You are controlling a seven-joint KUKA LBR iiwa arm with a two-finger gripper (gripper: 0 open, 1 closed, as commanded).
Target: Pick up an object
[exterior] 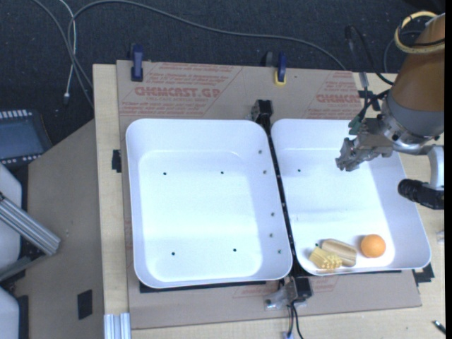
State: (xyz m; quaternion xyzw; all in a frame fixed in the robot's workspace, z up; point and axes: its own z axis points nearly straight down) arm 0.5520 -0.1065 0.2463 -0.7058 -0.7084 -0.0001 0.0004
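Note:
My gripper (347, 162) hangs over the upper right part of the right bin (311, 189), with nothing visible between its fingers. At that bin's front edge lie three small objects: an orange ball (373, 246), a tan bread-roll shaped piece (339, 248) and a yellow corn-like piece (325, 260) touching it. The gripper is well behind all three, apart from them.
The left bin (141, 189) stands beside the right one on the wooden bench (106, 119). Blue clamps (136, 61) hold the board at the back. Cables run across the dark floor behind the bench. The arm's orange band (424, 55) is at the right.

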